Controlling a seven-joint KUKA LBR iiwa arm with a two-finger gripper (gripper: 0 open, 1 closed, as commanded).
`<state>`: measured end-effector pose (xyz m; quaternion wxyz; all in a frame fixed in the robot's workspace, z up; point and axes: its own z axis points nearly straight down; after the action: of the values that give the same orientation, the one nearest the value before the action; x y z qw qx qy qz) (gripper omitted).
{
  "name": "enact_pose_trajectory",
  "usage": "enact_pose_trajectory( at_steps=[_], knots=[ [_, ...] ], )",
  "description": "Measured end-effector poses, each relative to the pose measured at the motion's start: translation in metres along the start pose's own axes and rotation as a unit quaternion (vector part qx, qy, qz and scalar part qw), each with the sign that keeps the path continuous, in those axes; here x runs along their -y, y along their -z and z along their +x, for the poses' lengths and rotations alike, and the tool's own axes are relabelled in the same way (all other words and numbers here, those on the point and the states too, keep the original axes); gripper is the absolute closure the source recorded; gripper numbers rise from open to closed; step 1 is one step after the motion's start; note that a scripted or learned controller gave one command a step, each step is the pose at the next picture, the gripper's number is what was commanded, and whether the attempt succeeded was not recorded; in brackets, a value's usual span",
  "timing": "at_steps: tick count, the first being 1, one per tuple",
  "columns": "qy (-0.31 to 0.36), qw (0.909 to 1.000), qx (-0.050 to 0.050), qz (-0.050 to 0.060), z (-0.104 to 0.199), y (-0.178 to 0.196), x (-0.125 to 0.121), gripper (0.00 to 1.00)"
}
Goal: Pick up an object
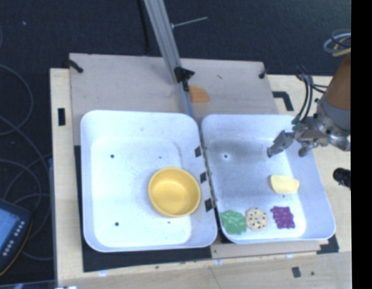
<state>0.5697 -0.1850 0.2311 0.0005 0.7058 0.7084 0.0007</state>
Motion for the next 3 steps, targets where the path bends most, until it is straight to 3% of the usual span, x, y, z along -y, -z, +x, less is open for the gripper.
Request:
enact_pose_trajectory(
  at_steps=[1,3],
  knots=[
    [0.0,1.0,0.0,0.0,0.0,0.0,0.0,0.0],
    [-0.002,1.0,0.001,0.003,0.009,-0.101,0.004,0.0]
  ],
)
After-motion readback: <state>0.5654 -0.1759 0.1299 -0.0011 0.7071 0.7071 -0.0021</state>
